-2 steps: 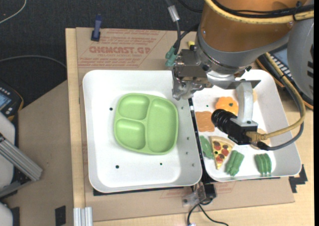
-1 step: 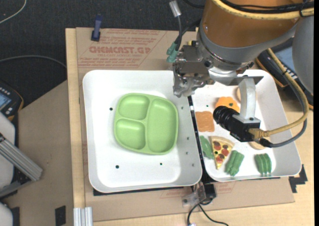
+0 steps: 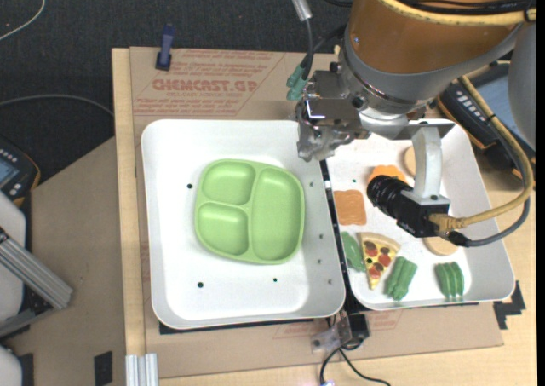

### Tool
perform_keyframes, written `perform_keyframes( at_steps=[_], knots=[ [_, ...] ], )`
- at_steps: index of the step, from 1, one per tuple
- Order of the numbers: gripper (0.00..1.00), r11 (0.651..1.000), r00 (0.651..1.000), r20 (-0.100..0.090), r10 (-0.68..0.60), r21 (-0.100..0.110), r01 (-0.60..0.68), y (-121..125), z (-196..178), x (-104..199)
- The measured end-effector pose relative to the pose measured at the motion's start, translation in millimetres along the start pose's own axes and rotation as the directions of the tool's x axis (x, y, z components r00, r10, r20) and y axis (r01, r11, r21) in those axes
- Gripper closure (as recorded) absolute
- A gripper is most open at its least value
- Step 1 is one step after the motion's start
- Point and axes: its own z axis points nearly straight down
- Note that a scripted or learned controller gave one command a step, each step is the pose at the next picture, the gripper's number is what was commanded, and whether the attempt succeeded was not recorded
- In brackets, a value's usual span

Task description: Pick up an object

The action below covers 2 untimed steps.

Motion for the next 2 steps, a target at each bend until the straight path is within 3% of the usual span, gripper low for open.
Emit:
perform_keyframes(
  at_steps=[1, 2],
  knots=[
    [1.00, 1.000, 1.000, 0.004, 0.008, 0.021, -0.008, -3.9, 81.7, -21.3],
    [1.00, 1.000, 1.000, 0.000, 0.005, 0.009, -0.005, -2.3, 66.4, -19.4]
  ],
)
